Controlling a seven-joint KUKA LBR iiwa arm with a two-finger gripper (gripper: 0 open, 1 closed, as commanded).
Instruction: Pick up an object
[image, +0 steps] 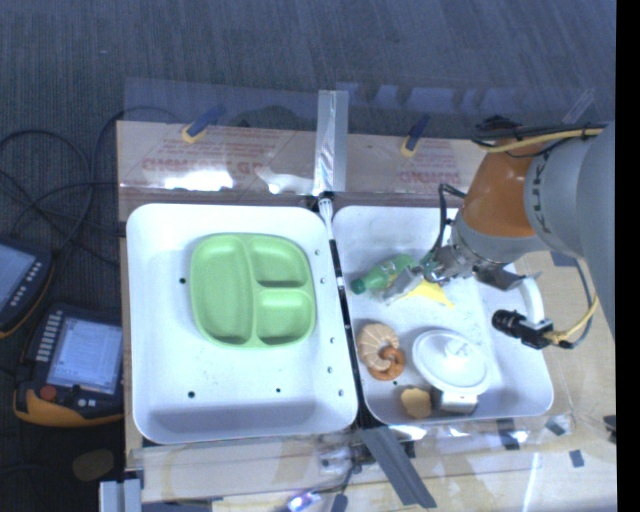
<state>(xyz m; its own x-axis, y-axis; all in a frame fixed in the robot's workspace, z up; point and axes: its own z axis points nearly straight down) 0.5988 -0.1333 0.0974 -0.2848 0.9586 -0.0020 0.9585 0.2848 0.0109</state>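
Orange-banded arm (510, 195) overhangs right bin (535, 385), fingers (437, 268) low at green bottle (385, 275), likely for grasp; their spread: cannot tell. Yellow piece (432, 294) just beneath; white lidded bowl (452, 360) farther below.

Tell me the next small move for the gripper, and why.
Probably lower a little onto the green bottle and close. The gripper sits at the bottle's right end in the right bin, above the yellow piece; the bottle is the nearest thing, and nothing shows between the fingers yet.
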